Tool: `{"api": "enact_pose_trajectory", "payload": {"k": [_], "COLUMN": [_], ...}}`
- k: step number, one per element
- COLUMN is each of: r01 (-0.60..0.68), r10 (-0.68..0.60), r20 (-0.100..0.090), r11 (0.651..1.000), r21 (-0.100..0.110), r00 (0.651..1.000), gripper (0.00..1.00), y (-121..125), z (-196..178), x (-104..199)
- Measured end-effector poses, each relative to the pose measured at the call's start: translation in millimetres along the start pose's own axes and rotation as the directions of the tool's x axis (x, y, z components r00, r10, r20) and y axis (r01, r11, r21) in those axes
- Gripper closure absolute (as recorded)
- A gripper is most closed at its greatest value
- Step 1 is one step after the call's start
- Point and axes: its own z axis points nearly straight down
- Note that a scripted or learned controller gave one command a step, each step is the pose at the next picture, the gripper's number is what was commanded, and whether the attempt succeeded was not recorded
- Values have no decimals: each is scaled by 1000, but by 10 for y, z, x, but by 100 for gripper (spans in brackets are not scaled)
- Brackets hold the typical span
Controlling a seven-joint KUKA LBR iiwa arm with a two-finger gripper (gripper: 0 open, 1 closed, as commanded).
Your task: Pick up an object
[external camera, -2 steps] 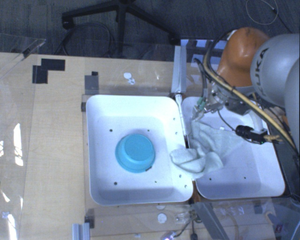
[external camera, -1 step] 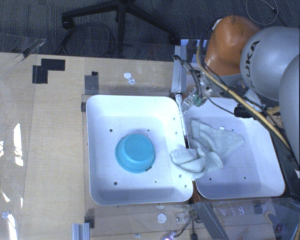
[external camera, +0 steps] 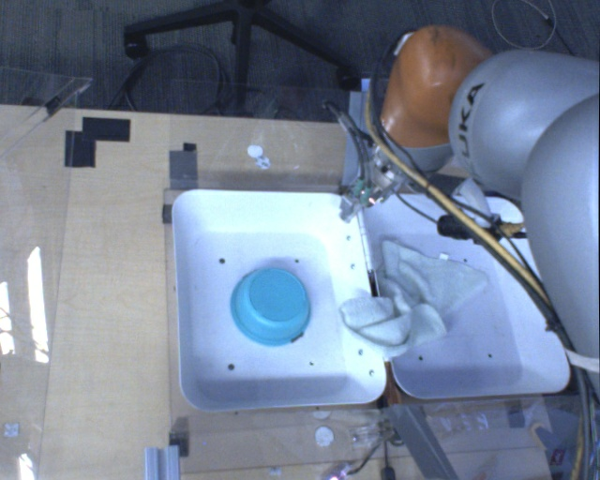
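Observation:
A blue bowl (external camera: pixel 271 306) lies upside down near the middle of the left bin (external camera: pixel 202 244). A crumpled white cloth (external camera: pixel 412 295) sprawls across the divider, mostly in the right bin (external camera: pixel 506 356), with one fold hanging over into the left bin. The grey arm with its orange band (external camera: pixel 422 80) fills the upper right. Its wrist end and cables come down near the top of the divider, and the gripper (external camera: pixel 361 199) is there, small and mostly hidden by cabling.
Bench surface of pale wood lies left of the bins, with black tape marks (external camera: pixel 94 139) at the upper left. A black stand's legs (external camera: pixel 234 28) cross the floor behind the bench. Small white discs (external camera: pixel 323 435) lie in front of the bins.

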Motion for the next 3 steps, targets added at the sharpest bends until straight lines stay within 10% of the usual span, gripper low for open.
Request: {"api": "enact_pose_trajectory", "payload": {"k": [1,2,3], "r01": [-74,-342,-399], "r10": [74,342,399], "r20": [-2,-1,0], "r11": [997,940,917], "r21": [3,4,5], "r00": [997,940,917], "gripper": [100,100,100], "y": [276,-487,-25], "z": [656,2,854], "x": [756,635,934]}}
